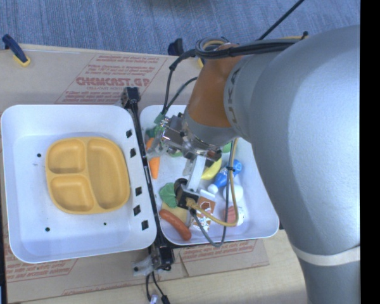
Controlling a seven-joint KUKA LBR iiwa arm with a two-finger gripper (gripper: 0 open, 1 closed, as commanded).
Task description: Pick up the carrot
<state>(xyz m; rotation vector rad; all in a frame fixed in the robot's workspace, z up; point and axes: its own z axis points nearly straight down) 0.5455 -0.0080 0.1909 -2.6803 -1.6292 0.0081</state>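
Observation:
The carrot point(154, 167) is a small orange cone lying in the right bin point(261, 202), close to its left wall. My gripper point(169, 136) hangs over the upper left part of that bin, a little above and to the right of the carrot. The grey arm with its orange band covers the back of the bin and much of what lies under the gripper. Nothing can be seen held in the gripper.
The left bin point(19, 170) holds a yellow divided plate point(87, 173). In the right bin lie a red sausage point(175, 224), a green toy point(169, 194), a yellow piece point(212, 170) and a blue-and-white bottle point(232, 181). Black clips line the wall between the bins.

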